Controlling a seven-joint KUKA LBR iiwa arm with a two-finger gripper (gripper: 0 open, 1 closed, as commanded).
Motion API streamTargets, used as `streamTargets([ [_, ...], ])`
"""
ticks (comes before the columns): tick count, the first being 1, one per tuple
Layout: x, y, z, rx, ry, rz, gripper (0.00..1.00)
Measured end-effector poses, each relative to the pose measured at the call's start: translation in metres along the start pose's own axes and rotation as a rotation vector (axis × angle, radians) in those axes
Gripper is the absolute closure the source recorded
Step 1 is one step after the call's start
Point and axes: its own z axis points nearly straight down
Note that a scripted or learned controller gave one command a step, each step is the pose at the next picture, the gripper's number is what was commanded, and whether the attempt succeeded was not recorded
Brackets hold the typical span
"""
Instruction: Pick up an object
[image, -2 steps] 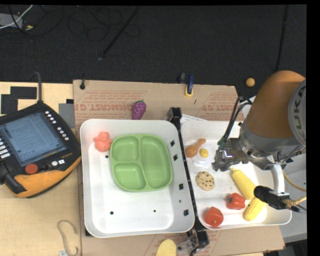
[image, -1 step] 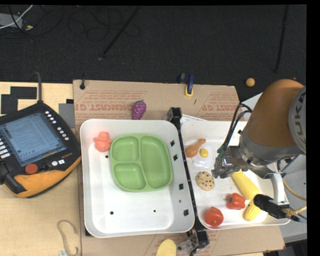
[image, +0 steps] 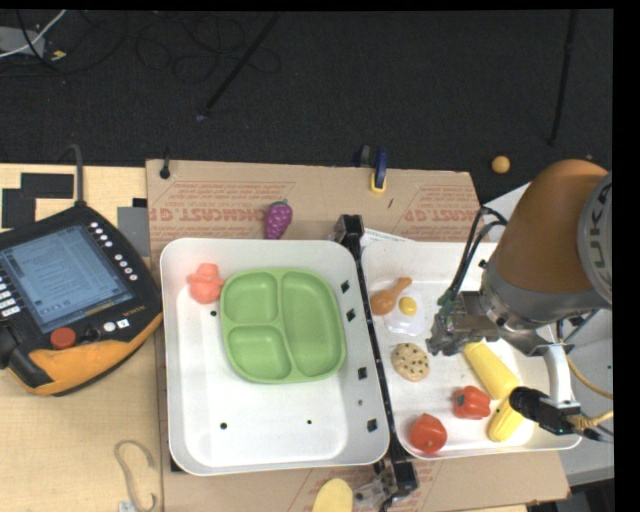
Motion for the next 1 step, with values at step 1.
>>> streamTargets([
  [1,-0.0013,0.0059,-0.0027,-0.002,0.0,-0.003,1.0],
])
